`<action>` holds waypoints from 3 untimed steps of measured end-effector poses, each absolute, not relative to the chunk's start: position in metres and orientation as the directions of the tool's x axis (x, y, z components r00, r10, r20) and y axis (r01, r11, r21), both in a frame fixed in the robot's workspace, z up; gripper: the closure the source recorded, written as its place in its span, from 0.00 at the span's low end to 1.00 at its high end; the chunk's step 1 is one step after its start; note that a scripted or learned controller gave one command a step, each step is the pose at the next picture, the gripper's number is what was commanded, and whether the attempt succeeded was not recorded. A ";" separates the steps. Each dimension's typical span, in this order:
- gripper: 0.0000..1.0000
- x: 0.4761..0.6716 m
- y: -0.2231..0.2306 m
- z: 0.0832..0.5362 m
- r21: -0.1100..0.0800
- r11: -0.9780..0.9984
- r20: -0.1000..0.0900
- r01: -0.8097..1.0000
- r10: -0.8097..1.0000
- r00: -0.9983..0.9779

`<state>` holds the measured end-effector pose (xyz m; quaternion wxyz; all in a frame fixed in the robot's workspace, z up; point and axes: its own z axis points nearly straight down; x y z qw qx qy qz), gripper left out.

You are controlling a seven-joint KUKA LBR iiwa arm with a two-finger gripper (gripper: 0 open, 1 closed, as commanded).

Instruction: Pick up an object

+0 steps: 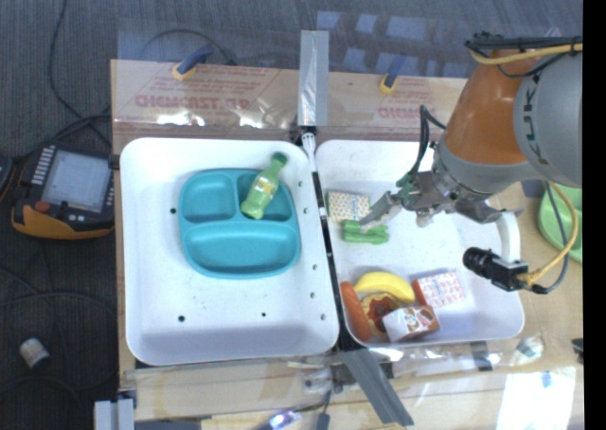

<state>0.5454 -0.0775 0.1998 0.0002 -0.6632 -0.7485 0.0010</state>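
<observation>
Teach pendant (64,189): on floor, left of left bin (151,258).
Cardboard sheet (218,101): behind left bin.
Blue clamp (192,62): on cardboard.

Fixed overhead, slanted down on left bin (151,324) and right bin (492,324), moderately far, arm (502,125) entering from right.

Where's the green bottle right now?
The small green plastic bottle lies tilted in the left white bin, on the upper right compartment of the teal divided tray, beside the wall between the bins.
</observation>
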 end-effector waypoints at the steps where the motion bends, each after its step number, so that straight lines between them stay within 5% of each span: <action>1: 0.00 0.558 -0.101 0.138 -0.004 0.166 0.000 0.986 0.986 -0.166; 2: 0.00 0.577 -0.099 0.090 0.005 0.310 -0.005 0.951 0.951 -0.310; 3: 1.00 0.579 -0.097 0.100 0.009 0.310 -0.004 0.951 0.951 -0.310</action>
